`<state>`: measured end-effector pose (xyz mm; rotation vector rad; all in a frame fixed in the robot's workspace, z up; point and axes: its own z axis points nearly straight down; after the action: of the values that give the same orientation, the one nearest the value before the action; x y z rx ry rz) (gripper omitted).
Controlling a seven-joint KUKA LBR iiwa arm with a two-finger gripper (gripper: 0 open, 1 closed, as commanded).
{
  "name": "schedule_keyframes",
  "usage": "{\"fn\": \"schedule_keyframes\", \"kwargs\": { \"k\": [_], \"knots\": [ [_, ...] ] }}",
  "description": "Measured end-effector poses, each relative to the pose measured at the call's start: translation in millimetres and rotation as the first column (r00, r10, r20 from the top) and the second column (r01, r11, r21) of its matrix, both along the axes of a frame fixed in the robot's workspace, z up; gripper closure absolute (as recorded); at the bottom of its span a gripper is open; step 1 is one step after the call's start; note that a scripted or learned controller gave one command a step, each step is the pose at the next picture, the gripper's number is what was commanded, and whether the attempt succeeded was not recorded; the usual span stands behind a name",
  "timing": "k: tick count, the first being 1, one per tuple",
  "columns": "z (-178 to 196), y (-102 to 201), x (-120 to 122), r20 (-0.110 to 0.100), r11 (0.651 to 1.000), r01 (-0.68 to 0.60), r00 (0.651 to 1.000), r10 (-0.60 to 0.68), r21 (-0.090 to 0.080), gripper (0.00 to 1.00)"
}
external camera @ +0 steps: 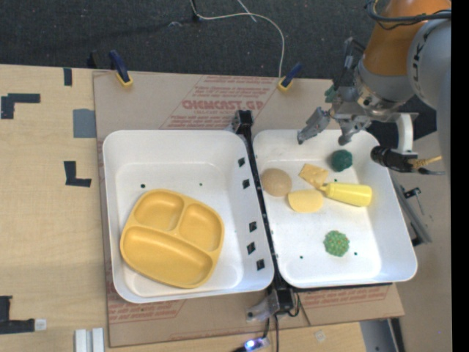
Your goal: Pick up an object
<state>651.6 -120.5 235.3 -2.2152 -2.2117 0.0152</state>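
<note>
Brown cardboard (212, 108) underlies two white bins (117, 152) on dark carpet (88, 13); the tool (327, 130) hangs spread, empty.

Both white bins (176, 149) look like smooth plastic with a soft sheen. The yellow divided plate (172, 238) is glossy plastic. Under them lies matt brown cardboard (212, 105) printed in red, on a pale wood-grain desk (44, 218). The small green ball (336, 243) looks rough and nubbly; the yellow pieces (349, 193) look smooth. The arm's orange band (399, 20) shines.
</note>
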Motion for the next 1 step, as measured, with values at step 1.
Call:
{"fn": "schedule_keyframes", "kwargs": {
  "k": [1],
  "knots": [
    [8.4,0.3,2.5,0.013,1.000,-0.003,1.000,0.003,-0.002,0.00]
  ]
}}
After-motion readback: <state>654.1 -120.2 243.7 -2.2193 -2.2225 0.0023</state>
